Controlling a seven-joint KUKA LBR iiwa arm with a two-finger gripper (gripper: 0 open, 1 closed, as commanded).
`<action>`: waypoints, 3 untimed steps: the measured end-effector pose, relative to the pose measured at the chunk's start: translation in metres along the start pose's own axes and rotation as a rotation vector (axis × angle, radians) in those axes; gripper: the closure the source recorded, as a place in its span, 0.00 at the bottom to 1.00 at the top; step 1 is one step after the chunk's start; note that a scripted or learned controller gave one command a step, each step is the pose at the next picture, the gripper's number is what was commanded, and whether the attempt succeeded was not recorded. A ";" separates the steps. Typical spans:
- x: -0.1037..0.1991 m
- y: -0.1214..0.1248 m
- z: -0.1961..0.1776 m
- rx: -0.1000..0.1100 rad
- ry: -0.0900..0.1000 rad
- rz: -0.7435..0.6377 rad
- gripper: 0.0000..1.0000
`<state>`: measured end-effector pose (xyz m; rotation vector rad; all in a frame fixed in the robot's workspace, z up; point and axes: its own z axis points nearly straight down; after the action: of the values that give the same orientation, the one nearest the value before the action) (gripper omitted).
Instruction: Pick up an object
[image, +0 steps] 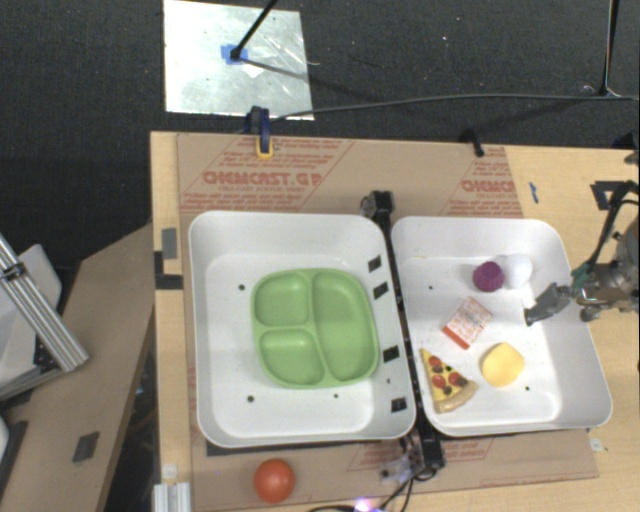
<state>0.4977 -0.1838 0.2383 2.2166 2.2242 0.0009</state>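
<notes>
Two shallow white bins sat side by side on the desk (330, 165), which was covered with a brown printed sheet. The left bin (215, 300) carried a green divided plate (313, 327) with three compartments, lying flat near the middle. The right bin (575, 400) carried four loose things. A purple ball (488, 276) lay toward the far side, just beside a pale white object (516, 268) that was hard to tell from the bin floor. A small red and white packet (467, 323) lay near the middle. A toy pizza slice (446, 379) lay at the near left of that bin, its point toward the far side. A yellow lemon-like object (502, 364) lay just to the right of the slice, close to it but apart.

At the view's right edge the jaws (545, 303) reached over the right rim of the right bin, with a dark finger tip angled down toward the bin floor. I could not tell how far the jaws stood open, and nothing showed between them. The tip lay apart from the lemon-like object and from the purple ball, roughly between them and further right.

Outside the bins, a red-orange ball (274, 480) rested on the desk's near edge, below the left bin. A blue and yellow clamp (260, 130) gripped the far edge of the desk.
</notes>
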 end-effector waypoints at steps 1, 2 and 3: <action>-0.004 -0.009 0.051 0.003 0.001 0.002 0.00; 0.002 -0.002 0.109 0.003 0.002 0.002 0.00; 0.002 -0.002 0.156 0.002 0.001 0.003 0.00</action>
<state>0.4963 -0.1818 0.0823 2.2216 2.2225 0.0002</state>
